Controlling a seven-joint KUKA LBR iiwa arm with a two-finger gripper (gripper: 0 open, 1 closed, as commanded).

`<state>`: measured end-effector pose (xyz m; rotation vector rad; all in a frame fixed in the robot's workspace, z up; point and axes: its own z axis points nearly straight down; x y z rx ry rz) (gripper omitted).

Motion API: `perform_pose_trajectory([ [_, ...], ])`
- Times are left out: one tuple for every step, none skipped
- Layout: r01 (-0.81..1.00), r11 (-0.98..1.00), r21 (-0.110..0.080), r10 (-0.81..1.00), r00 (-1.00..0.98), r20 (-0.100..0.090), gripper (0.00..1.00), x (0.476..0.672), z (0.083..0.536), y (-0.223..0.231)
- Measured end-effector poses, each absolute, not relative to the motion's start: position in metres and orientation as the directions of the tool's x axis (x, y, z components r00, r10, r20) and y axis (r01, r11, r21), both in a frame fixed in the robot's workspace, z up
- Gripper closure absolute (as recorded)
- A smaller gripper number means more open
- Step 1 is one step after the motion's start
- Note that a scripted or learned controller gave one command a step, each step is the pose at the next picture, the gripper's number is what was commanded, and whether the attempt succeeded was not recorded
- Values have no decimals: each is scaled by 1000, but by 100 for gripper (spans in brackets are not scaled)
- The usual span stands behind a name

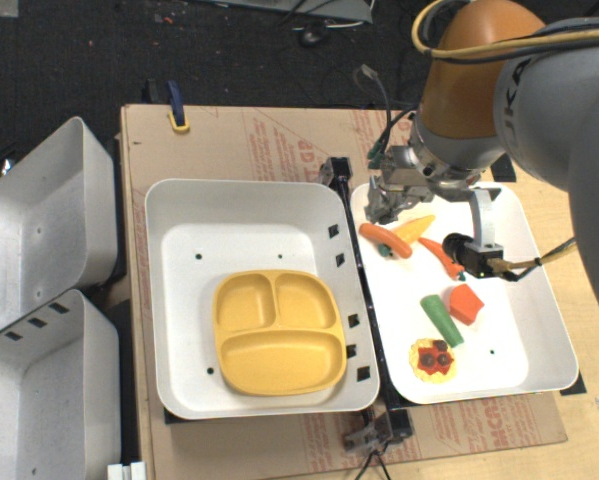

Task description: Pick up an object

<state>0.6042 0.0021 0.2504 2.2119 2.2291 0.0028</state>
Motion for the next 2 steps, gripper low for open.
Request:
perform_pose_trajectory([
  [1000,7,1,1000,-7,0,100,613,241,45],
  [1000,7,3,1000,-7,2,100,634,244,92],
])
